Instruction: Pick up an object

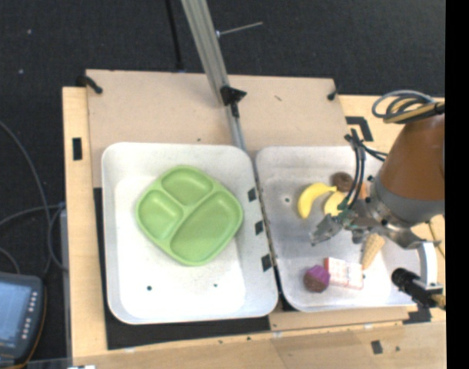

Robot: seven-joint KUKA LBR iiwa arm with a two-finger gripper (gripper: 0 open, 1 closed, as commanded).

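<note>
A green divided plate (190, 215) lies in the left bin (119, 283). In the right bin (288, 167), the banana (314, 198) curves from lower left up to the right. Just right of it hangs the gripper (327, 227), fingers spread apart, holding nothing.

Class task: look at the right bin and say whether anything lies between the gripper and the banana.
Nothing visible does. The gripper hangs low in the right bin, just below the banana, with bare bin floor between them. The purple object and the red-and-white pack lie on the far side, nearer the bin's front edge.
</note>
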